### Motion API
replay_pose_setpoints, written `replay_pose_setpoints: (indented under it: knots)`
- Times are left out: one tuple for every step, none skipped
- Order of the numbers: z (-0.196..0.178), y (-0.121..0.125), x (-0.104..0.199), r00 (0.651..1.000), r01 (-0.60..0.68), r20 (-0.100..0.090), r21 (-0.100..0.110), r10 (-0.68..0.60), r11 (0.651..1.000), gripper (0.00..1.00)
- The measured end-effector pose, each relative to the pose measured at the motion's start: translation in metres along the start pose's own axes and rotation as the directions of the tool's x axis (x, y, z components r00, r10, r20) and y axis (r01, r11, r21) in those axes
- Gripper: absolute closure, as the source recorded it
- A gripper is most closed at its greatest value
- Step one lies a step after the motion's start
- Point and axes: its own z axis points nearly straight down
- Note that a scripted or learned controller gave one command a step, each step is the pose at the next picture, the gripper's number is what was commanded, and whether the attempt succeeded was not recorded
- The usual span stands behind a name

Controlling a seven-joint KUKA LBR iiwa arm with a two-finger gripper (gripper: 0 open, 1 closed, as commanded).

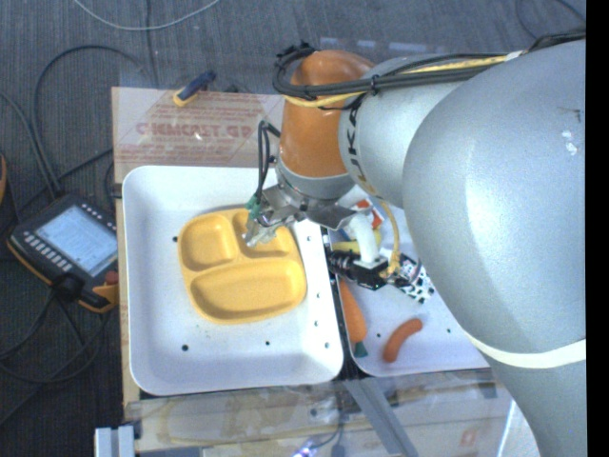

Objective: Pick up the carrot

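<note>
- Grey carpet floor with loose cables; a handheld controller with a lit screen lies on it at the left.
- Tabletop bears a left bin and a right bin, both white and touching along their inner walls.
- A yellow divided plate lies flat in the left bin, towards its right side.
- The arm comes in from the right, its bulky grey body covering most of the right bin. The orange band sits above the far edge of the bins, and the wrist points down and to the left.
- The pincer is low over the plate's upper right compartment, at or just above its surface. I cannot tell whether it is released or clenched, and nothing is seen in its grasp.
- The carrot lies in the right bin, just beside the bin's left wall and lengthwise along it. It is plain orange, slim and tapered, and flat on the bin floor, well apart from the pincer.
- A shorter orange-red sausage lies near the carrot on its right, slanted and not touching it.
</note>
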Motion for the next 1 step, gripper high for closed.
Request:
replay_pose_setpoints:
  knots:
    - [-0.0163, -0.078, 0.0026, 0.96, 0.28, -0.003, -0.002, -0.28, 0.96, 1.0]
